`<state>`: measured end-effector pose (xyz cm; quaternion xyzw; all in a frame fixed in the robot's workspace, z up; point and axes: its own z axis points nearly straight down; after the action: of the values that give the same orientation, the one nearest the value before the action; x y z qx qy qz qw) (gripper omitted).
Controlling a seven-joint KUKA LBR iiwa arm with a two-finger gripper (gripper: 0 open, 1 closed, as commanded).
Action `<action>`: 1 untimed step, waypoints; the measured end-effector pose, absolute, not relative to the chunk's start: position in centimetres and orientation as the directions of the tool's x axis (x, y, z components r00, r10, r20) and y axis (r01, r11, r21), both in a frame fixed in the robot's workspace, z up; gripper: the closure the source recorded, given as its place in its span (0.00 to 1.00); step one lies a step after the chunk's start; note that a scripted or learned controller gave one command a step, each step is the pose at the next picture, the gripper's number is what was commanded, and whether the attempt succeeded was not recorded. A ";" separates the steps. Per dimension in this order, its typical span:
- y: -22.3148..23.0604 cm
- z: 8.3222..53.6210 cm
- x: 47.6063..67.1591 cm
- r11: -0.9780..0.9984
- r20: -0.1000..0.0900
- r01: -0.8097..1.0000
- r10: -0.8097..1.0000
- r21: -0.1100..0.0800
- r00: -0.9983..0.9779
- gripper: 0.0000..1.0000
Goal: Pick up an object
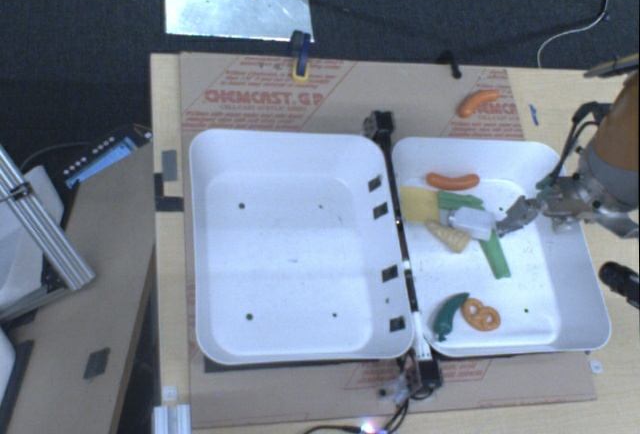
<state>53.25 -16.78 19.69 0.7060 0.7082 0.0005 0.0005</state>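
Two shallow white bins are seen side by side on the surface, and the right bin is taken as the landmark. The left bin is set directly against its left wall. Inside the right bin, near its upper middle, an orange sausage-shaped toy is laid crosswise. Just below it, toward the left wall, a yellow block is found, with a cream cone-shaped piece beneath that. A green and grey item is placed at the bin's centre, and a green stick is angled downward from it. In the lower left part of the bin a dark green pepper-like toy is seen, with an orange pretzel just beside it on its right. A second orange sausage is left outside the bin, on the cardboard beyond its far edge. The arm is brought in over the bin's right wall, and the pincer is held low over the bin's centre, right beside the green and grey item; whether it is released or clenched cannot be told, and no object is seen gripped.
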 end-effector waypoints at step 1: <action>-11.2 10.2 56.2 0.010 0.003 1.000 1.000 -0.003 -0.010 0.00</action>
<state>56.23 -11.17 10.23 0.7036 0.7106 0.0000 -0.0022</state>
